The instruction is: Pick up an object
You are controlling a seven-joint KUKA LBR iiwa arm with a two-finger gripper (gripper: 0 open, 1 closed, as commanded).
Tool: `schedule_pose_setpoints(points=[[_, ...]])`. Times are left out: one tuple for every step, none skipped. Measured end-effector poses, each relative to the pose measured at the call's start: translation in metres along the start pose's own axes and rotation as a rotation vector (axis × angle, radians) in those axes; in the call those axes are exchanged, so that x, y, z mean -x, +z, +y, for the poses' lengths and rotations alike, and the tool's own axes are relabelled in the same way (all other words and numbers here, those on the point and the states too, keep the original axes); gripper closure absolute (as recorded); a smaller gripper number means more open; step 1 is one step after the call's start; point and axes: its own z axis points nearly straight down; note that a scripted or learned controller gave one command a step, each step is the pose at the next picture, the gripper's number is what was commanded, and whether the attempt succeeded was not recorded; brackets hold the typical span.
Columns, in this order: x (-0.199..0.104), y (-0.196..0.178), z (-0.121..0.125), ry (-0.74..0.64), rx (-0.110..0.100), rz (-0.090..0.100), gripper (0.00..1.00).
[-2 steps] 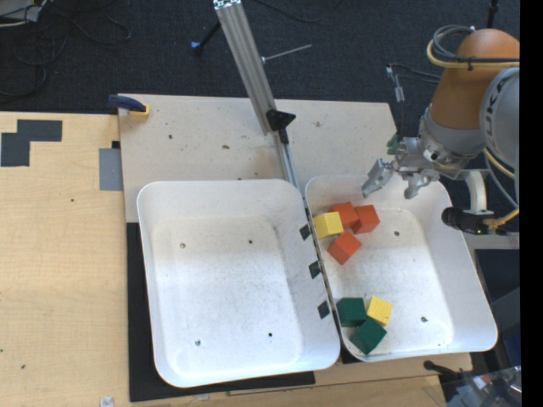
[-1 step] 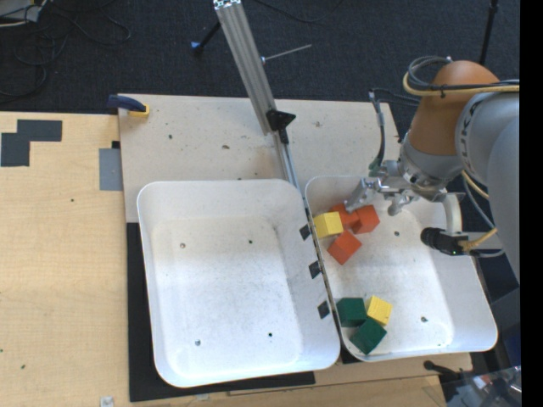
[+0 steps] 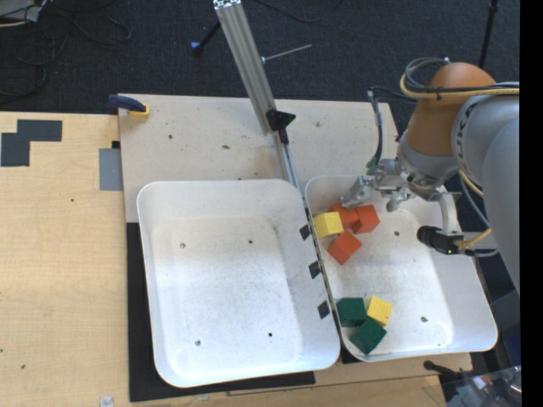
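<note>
My gripper (image 3: 373, 198) hangs over the back of the right bin (image 3: 462, 312), open, with its fingers spread just above a red block (image 3: 363, 219). Nothing is held between them. A yellow block (image 3: 328, 224) touches that red block on the left, against the bin's left wall. A second red block (image 3: 344, 247) lies just in front of them. Near the bin's front left corner sit two green blocks (image 3: 351, 311) (image 3: 369, 337) and a small yellow block (image 3: 379, 309), bunched together.
The left bin (image 3: 170, 202) stands beside the right one, with black clips (image 3: 314, 269) along the shared wall. A slanted metal post (image 3: 250, 66) rises behind the bins. The arm's cable (image 3: 450, 240) loops over the right bin's right side.
</note>
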Motion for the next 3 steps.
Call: schedule_pose_setpoints(points=[[0.002, -0.010, 0.001, 0.001, 0.005, -0.004, 1.00], [0.004, -0.054, -0.001, 0.003, -0.017, 0.003, 1.00], [0.009, -0.116, -0.004, 0.006, -0.015, 0.003, 1.00]])
